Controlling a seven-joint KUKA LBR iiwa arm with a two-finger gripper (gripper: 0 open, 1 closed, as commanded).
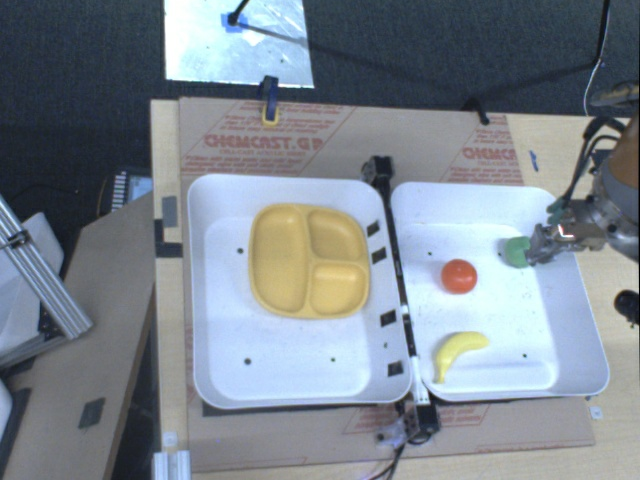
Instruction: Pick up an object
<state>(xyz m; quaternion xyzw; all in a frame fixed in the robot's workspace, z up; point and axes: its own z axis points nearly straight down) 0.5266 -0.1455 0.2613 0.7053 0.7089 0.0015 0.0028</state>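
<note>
A: gripper [545, 245] sits at 3 o'clock of the right bin [575, 308], right up against a green object [516, 252]. Can't tell if it's clenched or released, and I can't see green between anything.

B: Risk?

A: Green thing is close to the bin wall. Likely a glancing contact that nudges it away rather than a grab. Red ball [459, 276] at centre could roll if bumped. Banana [456, 352] at 6 o'clock is clear of it all.

B: Surface?

A: Smooth white plastic, so things probably slide. Left bin [215, 298] carries a yellow divided plate [308, 260]. Cardboard under both bins, dark carpet beyond, foil sheet [238, 28] at 12 o'clock.
</note>
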